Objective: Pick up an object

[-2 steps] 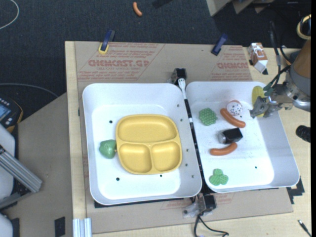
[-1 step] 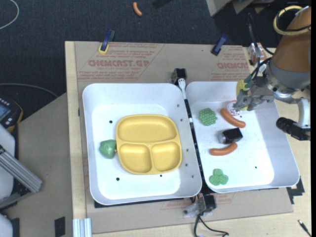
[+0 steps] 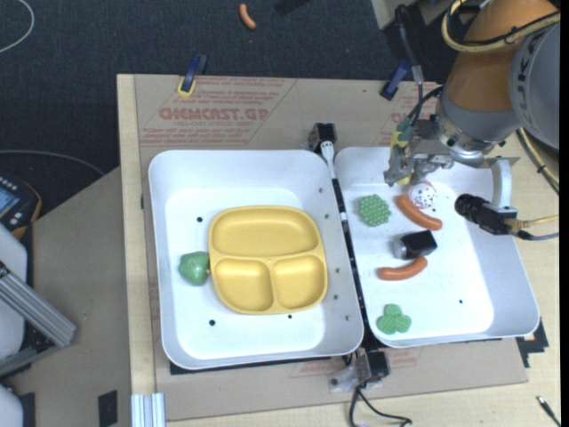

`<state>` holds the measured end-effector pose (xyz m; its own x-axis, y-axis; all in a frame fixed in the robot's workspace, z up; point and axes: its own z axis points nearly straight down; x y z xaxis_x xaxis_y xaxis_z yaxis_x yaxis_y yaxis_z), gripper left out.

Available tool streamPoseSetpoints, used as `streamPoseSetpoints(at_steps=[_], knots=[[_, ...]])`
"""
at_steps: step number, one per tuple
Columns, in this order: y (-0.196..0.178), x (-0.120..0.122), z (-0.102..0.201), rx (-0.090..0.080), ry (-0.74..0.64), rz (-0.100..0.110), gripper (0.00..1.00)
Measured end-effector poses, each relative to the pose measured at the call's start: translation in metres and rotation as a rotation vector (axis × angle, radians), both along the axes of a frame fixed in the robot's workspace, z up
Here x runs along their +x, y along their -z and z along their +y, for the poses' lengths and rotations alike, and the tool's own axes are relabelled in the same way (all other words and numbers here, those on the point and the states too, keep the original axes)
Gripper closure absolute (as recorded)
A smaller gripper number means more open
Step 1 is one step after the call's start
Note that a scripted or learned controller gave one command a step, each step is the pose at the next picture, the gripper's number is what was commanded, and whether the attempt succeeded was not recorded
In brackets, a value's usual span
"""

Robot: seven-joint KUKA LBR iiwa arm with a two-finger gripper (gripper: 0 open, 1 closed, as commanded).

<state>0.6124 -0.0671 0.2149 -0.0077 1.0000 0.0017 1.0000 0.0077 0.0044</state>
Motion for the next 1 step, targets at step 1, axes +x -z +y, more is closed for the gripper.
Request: streamPoseSetpoints(at_steps=[1], knots=[[-0.0148, 0.0194, 0.042, -0.001, 0.002, -0.001, 1.0]])
